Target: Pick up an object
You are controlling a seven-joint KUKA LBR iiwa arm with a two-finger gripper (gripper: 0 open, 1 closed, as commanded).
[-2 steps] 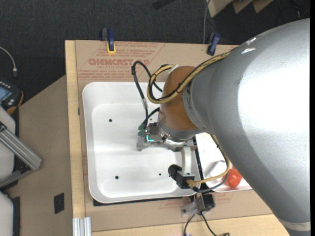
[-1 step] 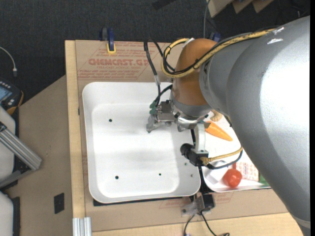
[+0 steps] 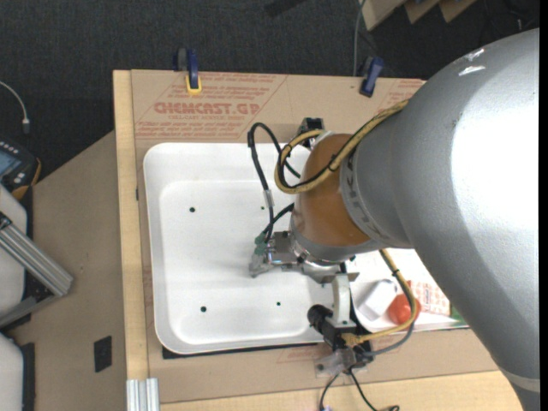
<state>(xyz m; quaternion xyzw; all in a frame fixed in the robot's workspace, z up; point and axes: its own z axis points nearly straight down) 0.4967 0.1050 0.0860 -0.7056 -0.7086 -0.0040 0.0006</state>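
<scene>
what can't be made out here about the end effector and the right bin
- End effector: tiny in the camera view, partly under the wrist; open or shut is unclear.
- Right bin: mostly covered by the arm.
- Orange object: partly hidden by a yellow cable; unidentifiable.

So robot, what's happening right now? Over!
Gripper low inside the left bin, fingers too hidden to call. Orange object lies apart in the right bin. Arm blocks most of that bin.
</scene>
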